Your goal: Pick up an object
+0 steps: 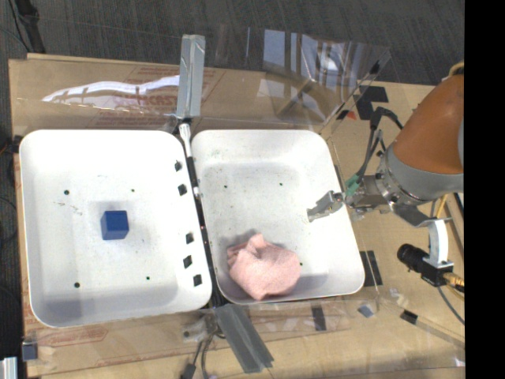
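We take the right-hand bin (272, 164) as our reference landmark. The pink cloth (263, 267) lies crumpled on the floor of this bin, near its front wall and slightly toward the side shared with the left-hand bin (47, 212). The gripper (325, 206) sits over the bin's right-hand edge, well apart from the cloth and pointing inward toward the bin's centre. Nothing lies between its tips, and we cannot tell how the tool is set from this angle. The grey arm with its orange band (434, 125) extends outward from the bin's right side, over the cardboard-covered bench (102, 93).

The left-hand bin touches our reference bin along a shared seam. A blue cube (115, 224) rests on its floor, well apart from that seam. A grey bracket (191, 73) stands just beyond the seam's far end.
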`<state>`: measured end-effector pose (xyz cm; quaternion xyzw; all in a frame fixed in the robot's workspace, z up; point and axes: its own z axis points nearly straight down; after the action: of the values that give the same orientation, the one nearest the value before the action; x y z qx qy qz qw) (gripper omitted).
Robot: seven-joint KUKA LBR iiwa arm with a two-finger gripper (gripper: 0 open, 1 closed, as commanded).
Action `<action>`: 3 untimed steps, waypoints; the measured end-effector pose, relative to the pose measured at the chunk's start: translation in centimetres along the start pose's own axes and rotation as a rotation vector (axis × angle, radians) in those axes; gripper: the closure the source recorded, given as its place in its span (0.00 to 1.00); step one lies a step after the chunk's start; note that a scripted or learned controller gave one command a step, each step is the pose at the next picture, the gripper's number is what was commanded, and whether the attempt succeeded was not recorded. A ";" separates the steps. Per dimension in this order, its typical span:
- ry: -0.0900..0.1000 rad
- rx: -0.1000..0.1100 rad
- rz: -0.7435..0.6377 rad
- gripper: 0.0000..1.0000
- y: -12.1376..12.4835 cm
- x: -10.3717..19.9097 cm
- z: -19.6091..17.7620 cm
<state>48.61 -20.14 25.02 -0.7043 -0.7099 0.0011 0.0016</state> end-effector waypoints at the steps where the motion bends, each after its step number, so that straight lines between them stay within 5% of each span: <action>1: -0.001 -0.005 0.163 0.00 -0.8 1.7 -6.5; 2: 0.000 0.002 0.234 0.00 -0.9 8.6 4.8; 3: 0.000 -0.002 0.232 0.00 -0.9 2.9 1.4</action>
<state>47.67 -17.27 23.62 -0.7817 -0.6237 0.0006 0.0005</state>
